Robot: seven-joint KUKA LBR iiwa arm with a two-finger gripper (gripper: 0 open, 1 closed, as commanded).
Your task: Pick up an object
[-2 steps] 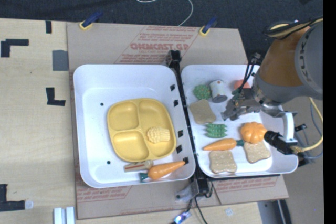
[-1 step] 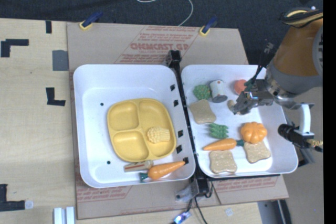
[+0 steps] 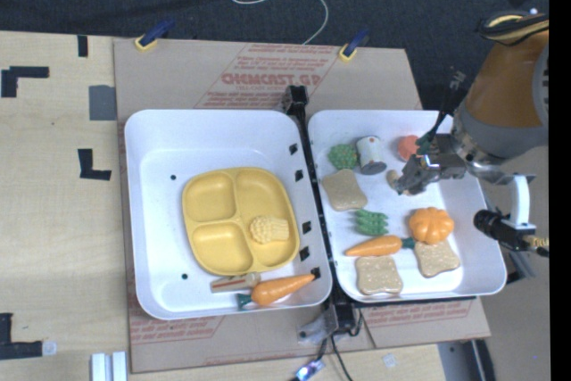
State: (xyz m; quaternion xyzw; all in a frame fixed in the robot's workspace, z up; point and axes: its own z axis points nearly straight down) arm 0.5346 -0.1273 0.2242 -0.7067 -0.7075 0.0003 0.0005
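Overhead view of 2 white bins on a cardboard-covered bench. The gripper hangs over the upper middle of the right bin, reaching in from the right. It carries no object; how it is set cannot be told at this resolution.

The nearest candidates ring it closely:
- a small red-orange piece just above it, partly hidden by the tool
- a grey-and-white cylinder to its left
- the orange pumpkin just below and slightly right
- a bread slice further left

The pumpkin is round, so no long axis dictates the approach. The carrot beneath it lies nearly left to right, so a grasp would best close across its width.

Room for motion is tight. Broccoli and 2 more bread slices crowd the lower half. The bin's right wall is close to the arm.

The left bin holds a yellow divided plate with corn, and a second carrot beside it. All lie well apart from the tool, across the central divider
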